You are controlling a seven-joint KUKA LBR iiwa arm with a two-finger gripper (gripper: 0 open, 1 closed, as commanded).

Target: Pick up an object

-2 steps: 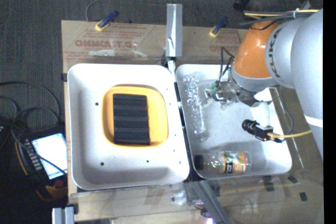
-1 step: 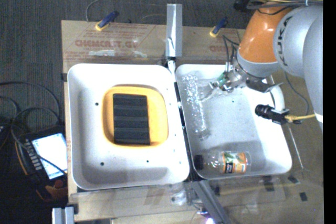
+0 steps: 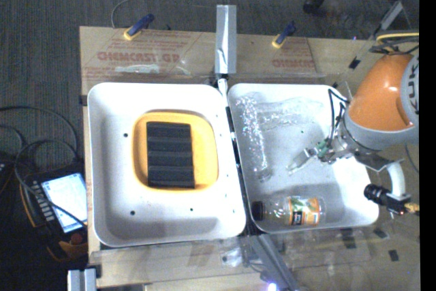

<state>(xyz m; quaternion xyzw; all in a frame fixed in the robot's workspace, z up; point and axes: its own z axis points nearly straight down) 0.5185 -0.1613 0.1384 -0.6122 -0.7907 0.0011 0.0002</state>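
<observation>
1. Bottle [image 3: 291,209] first: a clear plastic one with an orange label and dark cap lies on its side just below the gripper [image 3: 315,153] in the picture, against the near wall of the right bin [image 3: 354,218]. Its long axis runs left to right, cap end pointing away from the arm's side. It looks like the plainest object to pick.

2. The gripper hangs over the middle of the right bin, apart from the bottle. Nothing is visibly held, and whether it is wide or narrow I cannot tell, because the parts at its tip are small and tangled with cables.

3. A crumpled clear wrapper [image 3: 255,129] lies to the gripper's left and beyond it, spreading toward the bin's far wall. Its edges are hard to make out against the white floor.

4. In my judgement, the coming move turns on a short shift toward the bin's near wall, with the closing direction set across the bottle's long axis.

5. Farther left, well apart, the left bin [image 3: 109,105] holds a yellow tray [image 3: 139,146] with a black ribbed block [image 3: 170,155] in it.

6. The arm's orange band [image 3: 381,102] is cut off at the right edge.
</observation>
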